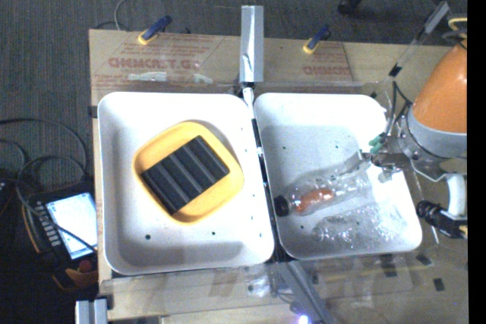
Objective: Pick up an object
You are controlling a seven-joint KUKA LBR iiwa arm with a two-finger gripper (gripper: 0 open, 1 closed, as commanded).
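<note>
A yellow block with a black ribbed top (187, 170) lies in the left bin (121, 239). In the right bin (304, 114) a clear plastic bottle (323, 193) with a black cap and an orange patch inside lies on its side, cap toward the left. In front of it sits a crumpled clear plastic piece (353, 226). My gripper (382, 155) hangs at the right bin's right side, just above the bottle's far end. Whether it touches the bottle is unclear.
The arm's orange band (448, 91) and grey wrist loom over the right bin's right rim. A metal post (250, 42) stands behind the seam between the bins. Two blue-and-yellow clamps (155, 29) hold the cardboard at the back. Cables and a tablet lie on the floor at left.
</note>
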